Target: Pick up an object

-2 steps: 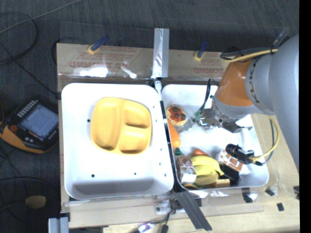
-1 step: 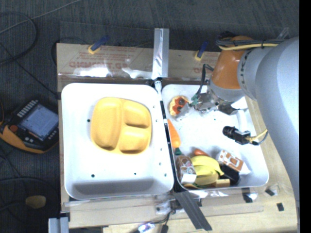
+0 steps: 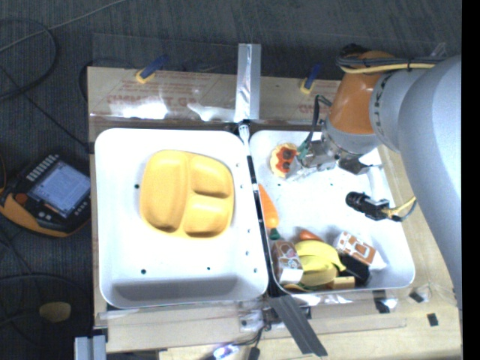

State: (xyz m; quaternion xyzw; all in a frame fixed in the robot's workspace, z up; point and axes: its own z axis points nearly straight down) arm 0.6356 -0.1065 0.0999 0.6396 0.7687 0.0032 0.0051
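Note:
My gripper (image 3: 303, 158) is low in the far left part of the right bin (image 3: 390, 235), below the orange wrist band. Right beside it, on its left, lies a small round orange and red object (image 3: 283, 158), touching or nearly touching the gripper. An orange carrot-like piece (image 3: 268, 207) lies along the bin's left wall. A yellow banana-like toy (image 3: 316, 256), a round brown item (image 3: 285, 254), a small white and brown box (image 3: 357, 249) and a black piece (image 3: 360, 270) crowd the near edge of the bin.
The left bin (image 3: 120, 276) holds a yellow divided plate (image 3: 186, 192). A metal divider strip (image 3: 248, 88) stands between the bins at the back. The grey arm (image 3: 427, 148) covers the right bin's far right side.

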